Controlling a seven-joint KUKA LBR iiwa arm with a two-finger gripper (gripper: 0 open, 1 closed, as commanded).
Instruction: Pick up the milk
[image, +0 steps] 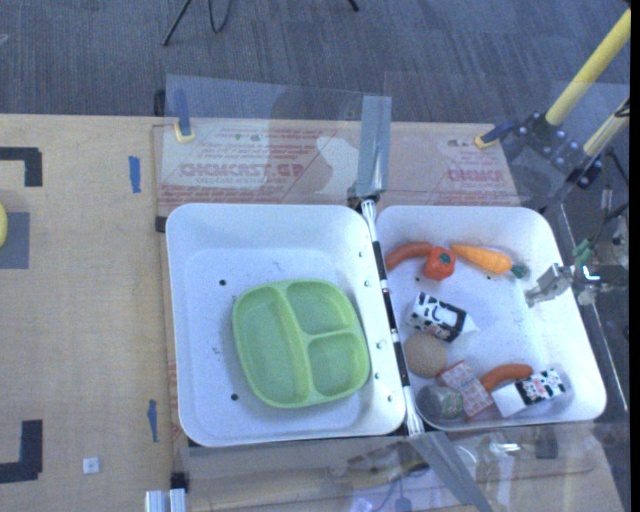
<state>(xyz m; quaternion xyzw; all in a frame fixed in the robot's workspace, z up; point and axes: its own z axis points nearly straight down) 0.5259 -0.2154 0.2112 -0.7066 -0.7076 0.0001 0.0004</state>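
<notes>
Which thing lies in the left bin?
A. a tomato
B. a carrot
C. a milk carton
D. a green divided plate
D: the green divided plate lies alone in the left bin, while the carrot, tomato and milk carton all lie in the right bin.

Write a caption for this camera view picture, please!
Green divided plastic plate in left white bin; toy food fills right white bin.

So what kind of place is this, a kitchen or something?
More likely a robot test bench than a kitchen: two white bins on a taped wooden bench, toy food like a milk carton and carrot, and a green divided plate.
</notes>
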